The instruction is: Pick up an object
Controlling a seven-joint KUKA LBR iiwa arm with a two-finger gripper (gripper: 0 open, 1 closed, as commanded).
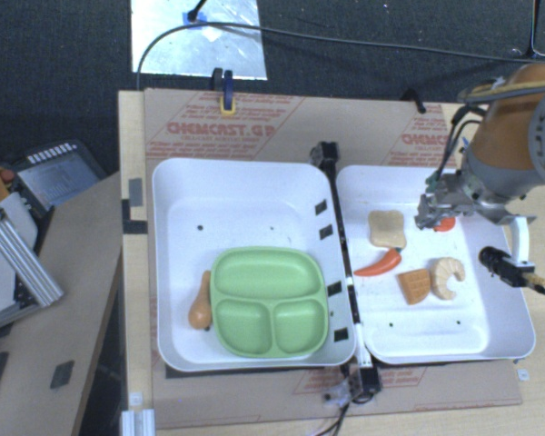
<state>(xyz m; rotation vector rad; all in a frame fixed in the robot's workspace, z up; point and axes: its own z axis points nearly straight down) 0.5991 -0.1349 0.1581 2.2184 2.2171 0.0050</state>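
Red object [445,225] just beneath gripper [433,214]; jaws' state cannot tell.

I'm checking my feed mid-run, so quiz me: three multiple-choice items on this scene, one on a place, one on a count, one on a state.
1. Where does the green divided tray sit?
A. in the left bin
B. in the right bin
C. on the bench outside the bins

2. How many items lie in the left bin beside the tray?
A. none
B. one
C. three

3. How does the gripper stand?
A. low over the right bin's far part
B. over the left bin
C. far above the cardboard edge

Key: 1 A, the tray fills the near part of the left bin. 2 B, a single tan piece lies along the tray's left side. 3 A, it hangs over the right bin, by a small red item and the beige slice.
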